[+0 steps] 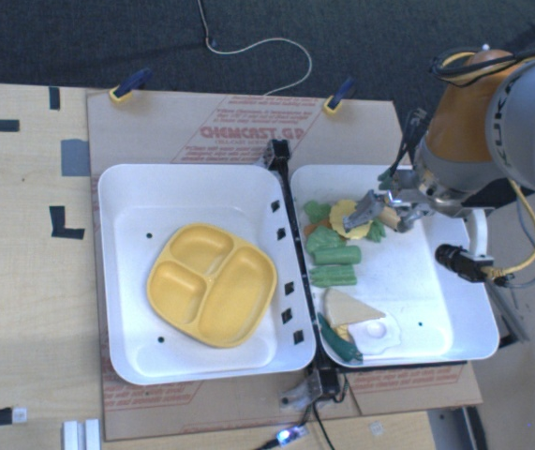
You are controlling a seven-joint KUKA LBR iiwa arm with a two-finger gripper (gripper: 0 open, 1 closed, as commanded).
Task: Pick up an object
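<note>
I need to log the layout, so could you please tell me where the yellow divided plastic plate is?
The yellow divided plastic plate lies in the left white bin, near its middle.

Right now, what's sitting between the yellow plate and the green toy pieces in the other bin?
In the camera view, the bins' adjoining white walls and the black divider strip lie between the yellow plate and the green pieces.
</note>
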